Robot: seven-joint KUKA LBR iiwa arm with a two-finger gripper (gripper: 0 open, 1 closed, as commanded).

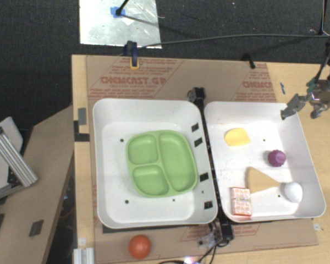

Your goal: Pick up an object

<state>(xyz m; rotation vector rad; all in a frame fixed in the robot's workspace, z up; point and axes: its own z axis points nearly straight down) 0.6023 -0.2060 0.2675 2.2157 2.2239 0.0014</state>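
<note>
Just gripper (303, 106) above right bin's (311, 164) far corner

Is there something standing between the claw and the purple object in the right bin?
Nothing visible. The claw sits at the right bin's far right rim, and bare white floor separates it from the purple object.

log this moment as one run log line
phase: approach | tool: over right bin's far right corner, nothing between fingers | right bin: yellow piece, purple ball, tan wedge, white egg, red box | left bin: green tray
</note>
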